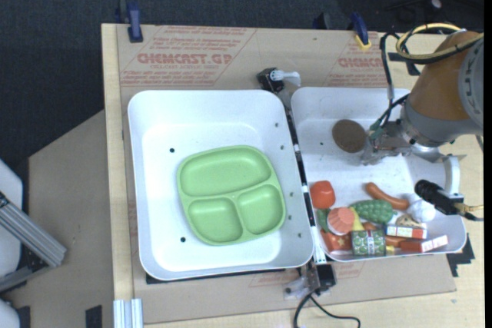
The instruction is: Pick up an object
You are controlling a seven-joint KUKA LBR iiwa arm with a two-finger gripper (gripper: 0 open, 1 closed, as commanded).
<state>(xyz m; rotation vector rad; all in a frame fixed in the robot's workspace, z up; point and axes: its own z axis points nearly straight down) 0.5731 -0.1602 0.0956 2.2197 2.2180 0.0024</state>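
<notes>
My gripper (374, 150) is lowered into the right bin (323, 107), near its middle and just right of a brown round disc (350, 135). The disc lies flat on the bin floor, and I see nothing held by the gripper. Toward the front of this bin lie a red pepper-like toy (323, 193), an orange sausage (387, 196), a green bumpy piece (373, 210), a small green can (369, 243) and a white and red packet (407, 230), crowded together.
The left bin (154, 188) holds a green divided plate (231, 194) in its middle. The grey and orange arm (446, 96) reaches in over the right bin's right rim. The back of the right bin is bare white floor.
</notes>
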